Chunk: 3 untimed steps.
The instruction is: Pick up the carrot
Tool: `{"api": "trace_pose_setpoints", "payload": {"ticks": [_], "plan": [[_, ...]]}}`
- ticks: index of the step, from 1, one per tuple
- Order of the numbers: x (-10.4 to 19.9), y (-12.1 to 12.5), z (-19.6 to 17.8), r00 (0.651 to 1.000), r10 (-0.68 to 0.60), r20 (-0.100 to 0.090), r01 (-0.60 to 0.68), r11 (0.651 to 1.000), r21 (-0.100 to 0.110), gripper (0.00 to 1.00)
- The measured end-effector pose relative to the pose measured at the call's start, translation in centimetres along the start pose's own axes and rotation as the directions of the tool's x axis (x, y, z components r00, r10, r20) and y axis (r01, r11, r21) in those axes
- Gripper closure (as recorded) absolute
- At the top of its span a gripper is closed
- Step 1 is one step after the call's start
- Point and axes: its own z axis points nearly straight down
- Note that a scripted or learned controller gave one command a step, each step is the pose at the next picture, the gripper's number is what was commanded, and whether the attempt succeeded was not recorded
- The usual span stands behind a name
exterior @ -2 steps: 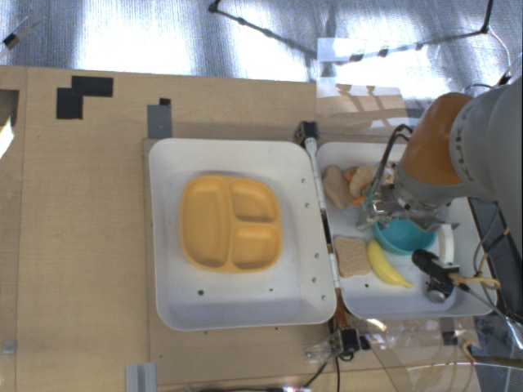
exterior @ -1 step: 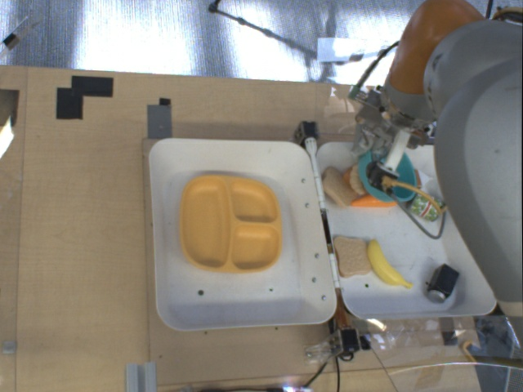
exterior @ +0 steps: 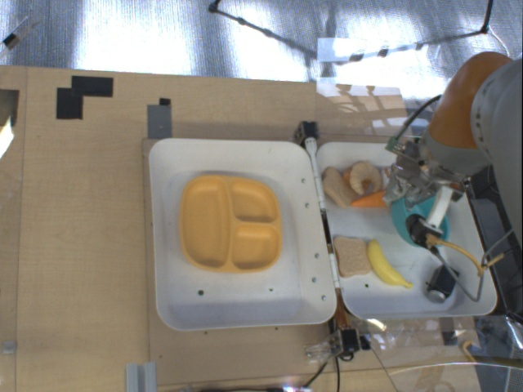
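The carrot [exterior: 368, 202] is a short orange piece lying flat in the right bin [exterior: 478, 302], near its back left. Its right end disappears under the gripper [exterior: 399, 190], which hangs low right over that end. The grey arm with its orange band [exterior: 458, 109] comes in from the right, above the bin. I cannot make out whether the carrot is touched.
Crowding the carrot are a brown bread roll [exterior: 335, 186] and a round tan food piece [exterior: 362, 178] behind it, and a teal bowl [exterior: 403, 223] to its right. A toast slice [exterior: 352, 256] and a banana [exterior: 386, 265] lie nearer. The left bin [exterior: 172, 305] holds a yellow divided plate [exterior: 230, 222].
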Motion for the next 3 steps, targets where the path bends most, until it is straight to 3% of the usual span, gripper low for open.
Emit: {"api": "trace_pose_setpoints", "payload": {"ticks": [1, 2, 3], "plan": [[1.0, -0.9, 7.5, 0.901, -0.433, 0.0, 0.433, 0.901, -0.012, 1.0], [-5.0, -0.3, 7.5, 0.636, -0.772, -0.003, 0.772, 0.636, -0.011, 1.0], [-5.2, -0.2, 7.6, 0.639, -0.769, 0.005, 0.769, 0.639, -0.014, 0.0]]}}
